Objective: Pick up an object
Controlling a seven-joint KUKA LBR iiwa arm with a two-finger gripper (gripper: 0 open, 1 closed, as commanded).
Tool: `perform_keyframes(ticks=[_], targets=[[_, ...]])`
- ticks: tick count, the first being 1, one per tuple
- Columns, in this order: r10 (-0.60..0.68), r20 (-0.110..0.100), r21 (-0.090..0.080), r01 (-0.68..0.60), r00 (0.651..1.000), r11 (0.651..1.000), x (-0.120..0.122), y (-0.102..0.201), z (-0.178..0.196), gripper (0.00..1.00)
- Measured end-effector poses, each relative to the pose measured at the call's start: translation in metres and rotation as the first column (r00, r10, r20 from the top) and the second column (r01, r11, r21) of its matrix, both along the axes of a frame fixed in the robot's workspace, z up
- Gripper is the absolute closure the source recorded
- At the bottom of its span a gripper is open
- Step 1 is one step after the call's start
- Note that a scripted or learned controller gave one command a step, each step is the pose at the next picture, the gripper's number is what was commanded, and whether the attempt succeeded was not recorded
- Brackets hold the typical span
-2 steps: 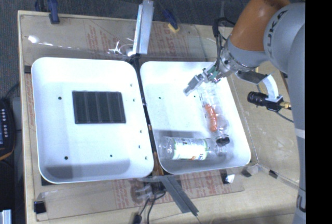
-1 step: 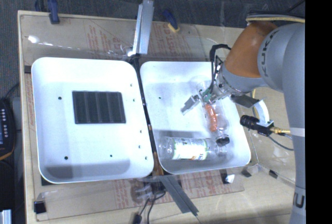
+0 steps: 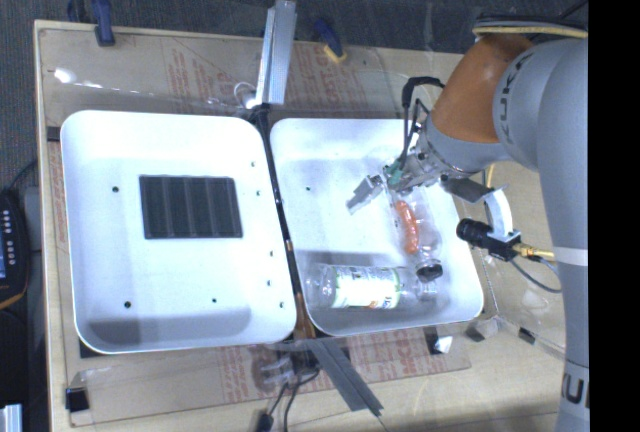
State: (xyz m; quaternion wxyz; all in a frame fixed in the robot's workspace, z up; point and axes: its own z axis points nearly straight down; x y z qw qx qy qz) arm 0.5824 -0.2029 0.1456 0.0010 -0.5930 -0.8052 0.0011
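I am seeing the arm (image 3: 520, 110) reaching in over the right bin (image 3: 300, 220), and the pincer (image 3: 372, 188) is hanging low above its floor, near the middle. Whether it is apart or together, I cannot tell. Nothing is showing clamped in it.

Just beside the pincer, on the arm's side and a little nearer to me, a small clear bottle (image 3: 415, 232) is lying flat. It is showing orange inside and a dark cap at the end away from the pincer.

Further toward the near wall from the pincer, a bigger clear bottle (image 3: 368, 287) is lying on its side. It is wearing a white label with some green.

The left bin (image 3: 100, 220), well apart from the pincer, is carrying a dark ribbed panel (image 3: 190, 207).
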Motion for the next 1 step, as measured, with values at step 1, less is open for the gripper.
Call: perform_keyframes(ticks=[1], targets=[[0.023,-0.003,0.003,-0.023,1.000,1.000,-0.0110,-0.0060,0.0014,0.00]])
